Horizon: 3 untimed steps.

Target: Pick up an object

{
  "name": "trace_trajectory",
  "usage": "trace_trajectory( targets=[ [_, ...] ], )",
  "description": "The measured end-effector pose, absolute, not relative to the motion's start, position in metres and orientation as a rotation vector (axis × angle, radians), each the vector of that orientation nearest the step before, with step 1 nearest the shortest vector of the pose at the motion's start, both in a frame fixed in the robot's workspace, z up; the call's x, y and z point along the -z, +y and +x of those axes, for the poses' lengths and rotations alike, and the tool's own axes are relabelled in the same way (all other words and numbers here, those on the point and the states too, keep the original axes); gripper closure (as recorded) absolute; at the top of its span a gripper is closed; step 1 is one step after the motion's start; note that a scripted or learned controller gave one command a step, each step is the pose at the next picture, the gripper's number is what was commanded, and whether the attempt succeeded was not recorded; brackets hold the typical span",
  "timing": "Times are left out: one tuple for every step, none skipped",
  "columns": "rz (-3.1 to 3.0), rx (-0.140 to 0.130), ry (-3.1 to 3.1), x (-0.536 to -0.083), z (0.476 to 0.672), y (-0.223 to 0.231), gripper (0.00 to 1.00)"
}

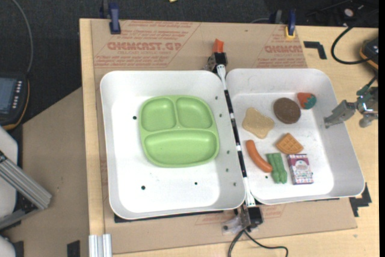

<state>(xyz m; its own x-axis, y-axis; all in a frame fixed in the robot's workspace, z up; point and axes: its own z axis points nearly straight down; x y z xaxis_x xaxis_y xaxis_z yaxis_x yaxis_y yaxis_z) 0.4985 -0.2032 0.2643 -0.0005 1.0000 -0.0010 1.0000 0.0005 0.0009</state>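
The gripper [343, 112] sits at the far right edge of the right bin [343, 153], poking in just over the rim; whether it is spread or pressed together I cannot tell from this slant, and nothing shows caught in it.

All the candidates lie to its left, inside that right bin; nearest is the brown round patty [287, 110], with the small red-and-teal piece [307, 100] just beside it, both roughly level with the gripper; the tan bread slice [258, 122] lies farther left; the orange waffle square [290, 144] sits below and left; lower still, the pink box [301, 168], the green bean piece [277, 167] and the orange sausage [258, 156], whose long axis runs on a diagonal, upper left to lower right.

My read: the pick has not begun; the shortest reach is straight left toward the patty, a flat round thing with no preferred axis.

The left bin [120, 129] carries a green divided plate [178, 130], well apart from the action; both bins rest on the counter [180, 45].
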Motion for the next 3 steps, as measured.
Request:
trace_trajectory(
  targets=[
    [2.222, 0.004, 2.232, -0.148, 0.533, -0.168, 0.0],
    [2.215, -0.007, 2.221, -0.083, 0.615, -0.215, 0.0],
    [2.211, -0.005, 2.222, -0.087, 0.66, -0.187, 0.0]
  ],
)
